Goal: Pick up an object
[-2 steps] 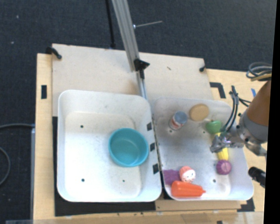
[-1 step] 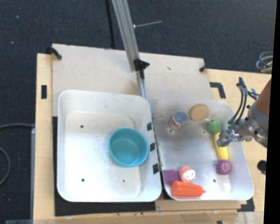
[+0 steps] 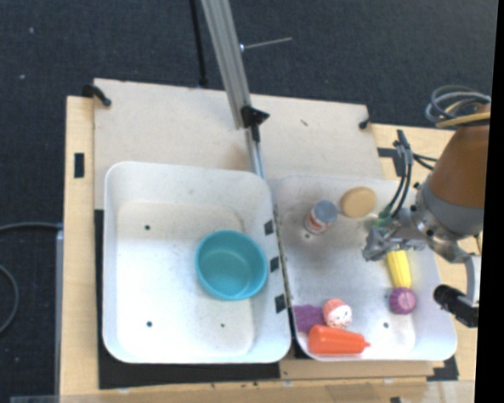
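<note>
The grey arm with the orange band comes in from the right side of the view and stands over the right shallow white bin. Its metal two-finger tool hangs low above the floor of this bin, just beside the upper end of a yellow corn-shaped toy, which lies a little slanted on the bin floor. I cannot tell if the tool touches the corn, and I cannot tell how it is set, because the grey parts run together in the view; nothing is seen gripped in it. Just below the corn lies a small purple rounded toy. In the upper part of the same bin there is a tan round flat piece, and to its left a small cylinder with a grey top and a red lower part. Near the lower left corner of the right bin lie three things close together: a purple flat piece, a small pink and white round toy just beside it, and below them an orange carrot-shaped toy along the lower wall. The left shallow white bin holds a turquoise round plastic bowl, upright, near its right wall. Both bins sit side by side on the light wooden counter, and a slanted metal bar rises from behind them.
</note>
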`<state>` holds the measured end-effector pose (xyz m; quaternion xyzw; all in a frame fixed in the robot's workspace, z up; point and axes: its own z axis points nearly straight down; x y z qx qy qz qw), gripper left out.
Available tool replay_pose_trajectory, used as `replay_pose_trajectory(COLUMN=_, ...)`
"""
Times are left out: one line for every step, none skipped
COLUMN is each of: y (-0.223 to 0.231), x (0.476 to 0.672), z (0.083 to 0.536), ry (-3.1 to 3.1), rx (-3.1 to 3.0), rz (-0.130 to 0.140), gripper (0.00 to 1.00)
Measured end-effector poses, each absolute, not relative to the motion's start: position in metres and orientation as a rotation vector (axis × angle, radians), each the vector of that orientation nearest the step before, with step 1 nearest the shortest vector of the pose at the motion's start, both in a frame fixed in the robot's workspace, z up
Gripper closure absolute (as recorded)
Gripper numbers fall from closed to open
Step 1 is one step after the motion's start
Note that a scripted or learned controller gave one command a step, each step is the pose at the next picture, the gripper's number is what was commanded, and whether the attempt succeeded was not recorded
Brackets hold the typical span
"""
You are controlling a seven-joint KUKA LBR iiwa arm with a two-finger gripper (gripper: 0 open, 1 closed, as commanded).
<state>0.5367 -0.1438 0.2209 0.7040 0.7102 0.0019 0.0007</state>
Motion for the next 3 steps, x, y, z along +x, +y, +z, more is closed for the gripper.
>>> replay_pose_trajectory(y=-0.091, x=0.550, z=0.232, ry=2.230, rx=2.210, rz=0.006, gripper=1.00)
replay_pose_trajectory(y=-0.031, x=0.550, z=0.227, ry=2.230, rx=2.213, rz=0.004, gripper=1.00)
replay_pose_trajectory(y=0.029, x=0.551, z=0.238, ry=2.231, rx=2.211, rz=0.006, gripper=1.00)
